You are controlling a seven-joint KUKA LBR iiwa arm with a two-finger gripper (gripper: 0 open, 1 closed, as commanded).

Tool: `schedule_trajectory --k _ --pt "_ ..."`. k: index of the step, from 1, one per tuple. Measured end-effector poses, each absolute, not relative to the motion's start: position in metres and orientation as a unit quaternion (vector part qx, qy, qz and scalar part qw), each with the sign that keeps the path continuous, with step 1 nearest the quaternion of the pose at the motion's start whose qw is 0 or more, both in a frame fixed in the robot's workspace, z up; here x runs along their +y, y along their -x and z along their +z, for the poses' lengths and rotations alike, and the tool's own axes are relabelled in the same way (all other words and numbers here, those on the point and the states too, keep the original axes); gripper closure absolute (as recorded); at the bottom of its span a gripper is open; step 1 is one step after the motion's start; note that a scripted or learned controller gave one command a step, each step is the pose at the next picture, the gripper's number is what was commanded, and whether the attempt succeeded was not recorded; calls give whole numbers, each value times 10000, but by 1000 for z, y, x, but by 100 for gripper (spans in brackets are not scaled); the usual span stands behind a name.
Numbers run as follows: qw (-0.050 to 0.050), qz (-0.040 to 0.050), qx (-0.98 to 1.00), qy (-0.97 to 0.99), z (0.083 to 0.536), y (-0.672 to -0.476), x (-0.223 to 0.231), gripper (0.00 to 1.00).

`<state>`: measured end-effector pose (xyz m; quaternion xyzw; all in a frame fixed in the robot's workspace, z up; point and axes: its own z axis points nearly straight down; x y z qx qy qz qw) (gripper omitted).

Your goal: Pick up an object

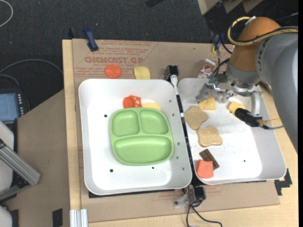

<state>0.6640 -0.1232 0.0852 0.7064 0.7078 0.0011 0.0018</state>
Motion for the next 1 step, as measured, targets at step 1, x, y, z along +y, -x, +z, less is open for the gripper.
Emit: schedule_trajectory --k 1 --pt "60 32 7079 -7063 100 -666 -124 100"
